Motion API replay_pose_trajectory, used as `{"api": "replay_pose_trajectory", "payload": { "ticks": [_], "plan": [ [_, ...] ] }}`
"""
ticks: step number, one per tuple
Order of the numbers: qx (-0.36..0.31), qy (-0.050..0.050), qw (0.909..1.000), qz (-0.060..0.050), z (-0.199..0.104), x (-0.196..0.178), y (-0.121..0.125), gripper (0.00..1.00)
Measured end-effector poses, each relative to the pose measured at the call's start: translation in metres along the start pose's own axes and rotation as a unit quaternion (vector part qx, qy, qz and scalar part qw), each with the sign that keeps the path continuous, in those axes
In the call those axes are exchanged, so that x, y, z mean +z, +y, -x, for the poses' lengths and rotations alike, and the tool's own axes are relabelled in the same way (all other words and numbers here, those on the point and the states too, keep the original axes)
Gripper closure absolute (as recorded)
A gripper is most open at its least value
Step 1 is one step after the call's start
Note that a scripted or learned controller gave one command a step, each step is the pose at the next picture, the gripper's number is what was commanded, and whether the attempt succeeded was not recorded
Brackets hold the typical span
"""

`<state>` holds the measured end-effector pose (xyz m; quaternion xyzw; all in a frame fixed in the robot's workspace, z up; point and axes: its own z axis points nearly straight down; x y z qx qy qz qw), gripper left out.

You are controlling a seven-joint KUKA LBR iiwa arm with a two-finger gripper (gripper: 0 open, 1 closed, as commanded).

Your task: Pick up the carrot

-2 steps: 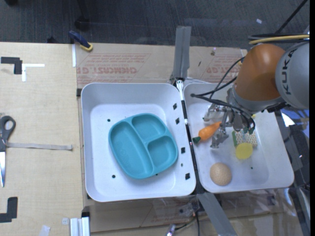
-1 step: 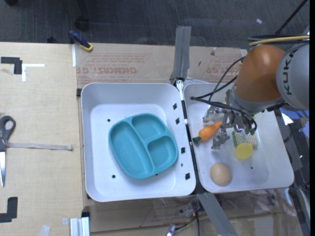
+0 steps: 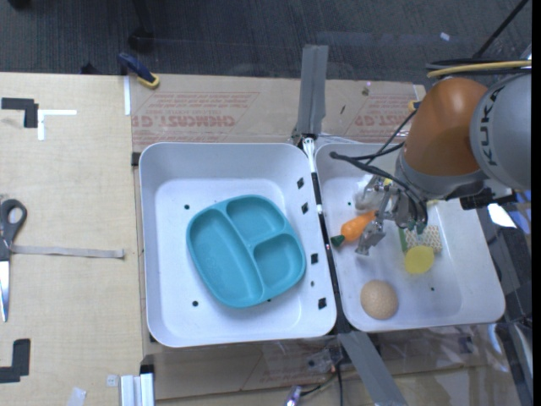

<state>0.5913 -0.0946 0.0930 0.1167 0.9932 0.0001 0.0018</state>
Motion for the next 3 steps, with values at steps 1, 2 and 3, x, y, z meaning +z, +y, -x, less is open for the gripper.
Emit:
{"api": "replay_pose_trajectory", "payload": {
  "ticks": [1,2,3],
  "plan": [
    [-0.001,-0.003,1.0000,-0.001,0.002,-0.011,0.000,1.00],
    [-0.001,-0.003,1.0000,0.000,0.002,-0.011,0.000,0.00],
    [0.001,-0.001,1.0000,0.000,0.018,0.000,0.001,0.00]
  ]
}}
